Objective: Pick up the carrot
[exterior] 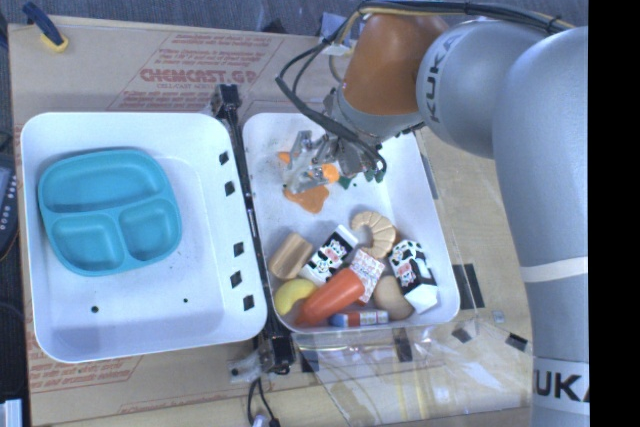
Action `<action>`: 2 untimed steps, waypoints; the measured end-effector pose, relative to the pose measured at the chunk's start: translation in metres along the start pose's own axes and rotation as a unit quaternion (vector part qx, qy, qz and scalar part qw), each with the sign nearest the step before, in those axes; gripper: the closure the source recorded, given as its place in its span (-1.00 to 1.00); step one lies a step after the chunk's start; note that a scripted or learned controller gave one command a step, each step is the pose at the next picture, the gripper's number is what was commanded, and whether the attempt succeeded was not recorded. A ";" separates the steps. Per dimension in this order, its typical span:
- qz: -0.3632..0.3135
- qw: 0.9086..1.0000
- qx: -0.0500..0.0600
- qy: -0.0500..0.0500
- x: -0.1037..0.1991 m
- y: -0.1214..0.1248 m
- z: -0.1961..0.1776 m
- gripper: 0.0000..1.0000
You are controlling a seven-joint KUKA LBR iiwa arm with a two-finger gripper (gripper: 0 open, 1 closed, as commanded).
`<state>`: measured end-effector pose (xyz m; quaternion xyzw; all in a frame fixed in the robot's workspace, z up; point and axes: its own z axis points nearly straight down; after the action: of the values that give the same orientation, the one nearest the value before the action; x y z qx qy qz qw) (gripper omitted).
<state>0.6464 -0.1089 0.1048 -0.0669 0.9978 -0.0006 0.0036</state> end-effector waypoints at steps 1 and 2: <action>0.076 0.997 0.000 0.001 0.049 -0.005 -0.055 1.00; 0.155 0.988 -0.001 0.001 0.041 0.074 -0.089 1.00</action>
<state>0.5951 -0.0415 0.1938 0.0884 0.9961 0.0008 0.0028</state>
